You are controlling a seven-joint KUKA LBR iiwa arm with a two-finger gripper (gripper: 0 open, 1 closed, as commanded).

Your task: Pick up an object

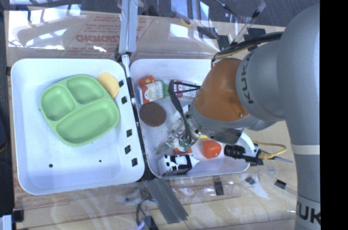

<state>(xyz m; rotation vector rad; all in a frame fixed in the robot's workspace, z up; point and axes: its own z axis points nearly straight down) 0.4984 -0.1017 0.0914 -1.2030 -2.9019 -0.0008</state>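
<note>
Orange and round, a small ball-like object (211, 149) lies low in the right bin (163, 68), just to the right of the hand (179, 142), which hangs over the bin's lower middle with the grey and orange arm (228, 95) bulking above it. Whether the hand is released or clenched I cannot tell, since its tip is a tangle of metal and cable. Nothing shows as gripped, so the coming move likely turns on a short shift toward that object.
</note>
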